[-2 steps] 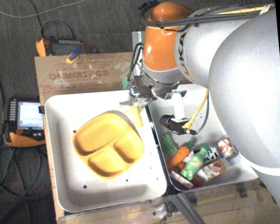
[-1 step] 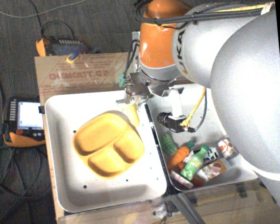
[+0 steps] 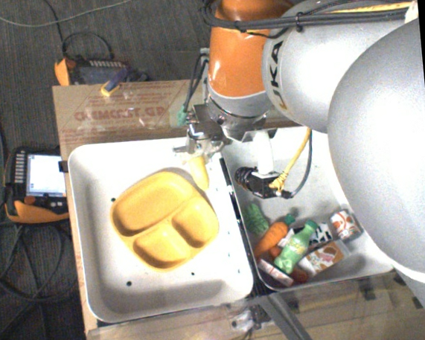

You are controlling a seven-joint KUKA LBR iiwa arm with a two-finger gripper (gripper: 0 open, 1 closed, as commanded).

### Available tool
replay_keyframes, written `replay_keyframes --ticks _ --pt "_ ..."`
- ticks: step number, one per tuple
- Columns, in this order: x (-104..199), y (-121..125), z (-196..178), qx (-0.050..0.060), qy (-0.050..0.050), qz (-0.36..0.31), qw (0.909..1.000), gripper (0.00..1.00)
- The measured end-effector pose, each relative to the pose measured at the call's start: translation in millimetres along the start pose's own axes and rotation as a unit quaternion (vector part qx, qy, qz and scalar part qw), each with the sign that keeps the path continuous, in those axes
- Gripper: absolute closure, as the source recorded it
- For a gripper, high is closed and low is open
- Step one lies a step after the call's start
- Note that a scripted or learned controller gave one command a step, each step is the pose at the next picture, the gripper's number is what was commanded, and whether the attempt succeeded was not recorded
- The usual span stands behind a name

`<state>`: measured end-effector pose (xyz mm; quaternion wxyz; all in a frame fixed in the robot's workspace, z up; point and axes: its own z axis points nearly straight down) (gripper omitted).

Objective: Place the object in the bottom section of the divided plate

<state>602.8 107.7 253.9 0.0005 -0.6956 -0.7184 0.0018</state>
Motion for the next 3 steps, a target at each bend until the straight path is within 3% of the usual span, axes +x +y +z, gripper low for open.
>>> replay_keyframes --ticks 1,3 --pt "-23.7 8.7 3.6 0.0 0.0 0.017 0.9999 1.0" --pt "-21.2 1.5 -0.3 0.001 0.0 0.089 0.996 1.0"
